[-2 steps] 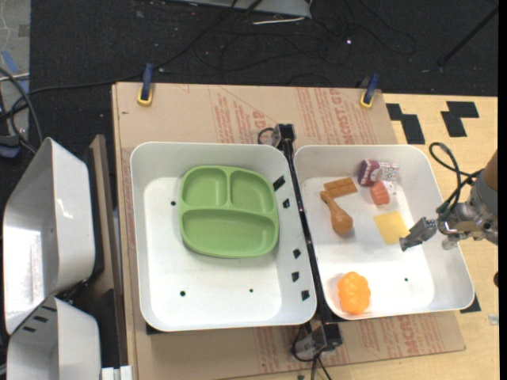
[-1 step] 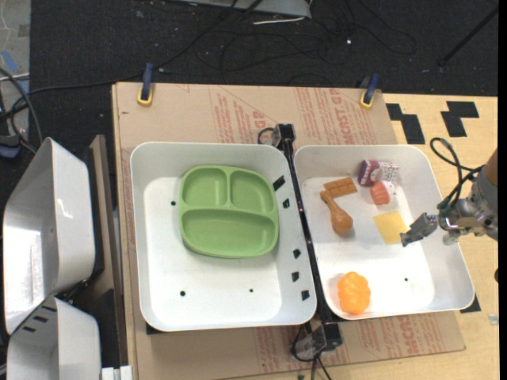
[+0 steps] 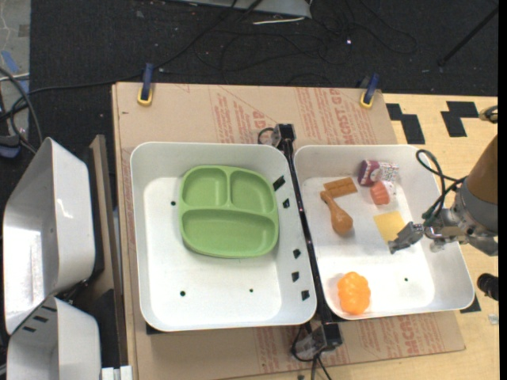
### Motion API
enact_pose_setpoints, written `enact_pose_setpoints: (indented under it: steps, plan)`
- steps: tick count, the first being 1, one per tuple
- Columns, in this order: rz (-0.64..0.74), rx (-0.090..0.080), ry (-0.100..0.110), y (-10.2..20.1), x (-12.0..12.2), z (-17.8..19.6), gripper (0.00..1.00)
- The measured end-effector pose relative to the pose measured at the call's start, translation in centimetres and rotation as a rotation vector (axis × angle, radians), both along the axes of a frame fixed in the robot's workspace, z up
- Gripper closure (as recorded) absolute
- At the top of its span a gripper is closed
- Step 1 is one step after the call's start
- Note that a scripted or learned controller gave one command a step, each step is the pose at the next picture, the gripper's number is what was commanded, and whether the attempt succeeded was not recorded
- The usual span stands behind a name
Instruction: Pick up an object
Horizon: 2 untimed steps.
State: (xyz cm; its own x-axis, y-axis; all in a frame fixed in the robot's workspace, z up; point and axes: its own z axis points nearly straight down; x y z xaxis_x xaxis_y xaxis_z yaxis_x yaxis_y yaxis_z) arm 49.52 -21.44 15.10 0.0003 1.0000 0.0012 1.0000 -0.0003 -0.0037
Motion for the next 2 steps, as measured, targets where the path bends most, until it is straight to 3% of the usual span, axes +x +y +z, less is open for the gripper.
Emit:
enact_pose_setpoints:
  steps: [1, 2]
  plan:
    - [-0.001, 0.0, 0.0, 0.1, 0.0, -5.3, 0.0]
    - [-0.001, -0.001, -0.004, 0.1, 0.1, -4.0, 1.0]
